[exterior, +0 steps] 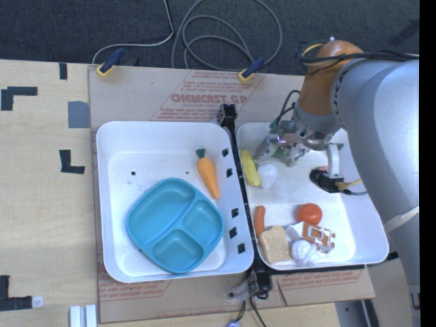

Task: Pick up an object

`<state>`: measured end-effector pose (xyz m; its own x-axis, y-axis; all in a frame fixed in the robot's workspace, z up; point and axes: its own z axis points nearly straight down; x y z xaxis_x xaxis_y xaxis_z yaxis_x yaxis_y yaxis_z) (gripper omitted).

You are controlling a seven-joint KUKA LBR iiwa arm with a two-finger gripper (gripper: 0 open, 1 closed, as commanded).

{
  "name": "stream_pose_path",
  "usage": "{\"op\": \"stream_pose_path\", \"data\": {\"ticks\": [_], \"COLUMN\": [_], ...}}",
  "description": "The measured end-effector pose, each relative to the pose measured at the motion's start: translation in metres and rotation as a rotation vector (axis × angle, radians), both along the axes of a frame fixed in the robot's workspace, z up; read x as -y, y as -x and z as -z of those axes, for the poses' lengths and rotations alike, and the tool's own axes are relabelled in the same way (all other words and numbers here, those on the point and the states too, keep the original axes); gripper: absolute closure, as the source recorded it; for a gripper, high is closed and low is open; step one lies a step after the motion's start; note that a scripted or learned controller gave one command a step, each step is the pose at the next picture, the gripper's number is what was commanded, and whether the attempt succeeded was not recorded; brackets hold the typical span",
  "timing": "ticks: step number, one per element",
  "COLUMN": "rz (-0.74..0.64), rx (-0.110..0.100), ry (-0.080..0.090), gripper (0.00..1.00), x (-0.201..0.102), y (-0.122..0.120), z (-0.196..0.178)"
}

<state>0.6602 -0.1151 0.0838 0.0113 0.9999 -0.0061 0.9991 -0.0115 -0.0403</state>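
Dark carpet (68, 12) (cables looping) borders a pale wooden bench (41, 203).

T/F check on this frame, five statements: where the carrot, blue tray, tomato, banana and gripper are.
1. The carrot lies in the left bin. True.
2. The blue tray sits in the right bin. False: it is in the left bin, beside the carrot.
3. The tomato is in the right bin. True.
4. The banana lies outside both bins. False: it lies in the right bin, along its left wall.
5. The gripper is over the left bin. False: it is over the right bin's far end.
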Motion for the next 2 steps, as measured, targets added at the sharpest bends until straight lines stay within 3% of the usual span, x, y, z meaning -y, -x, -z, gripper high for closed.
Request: {"op": "stream_pose_path", "data": {"ticks": [2], "rz": [0.003], "rx": [0.002], "ry": [0.008], "gripper": [0.00], "x": [-0.0029], "y": [0.0004], "z": [-0.0002]}}
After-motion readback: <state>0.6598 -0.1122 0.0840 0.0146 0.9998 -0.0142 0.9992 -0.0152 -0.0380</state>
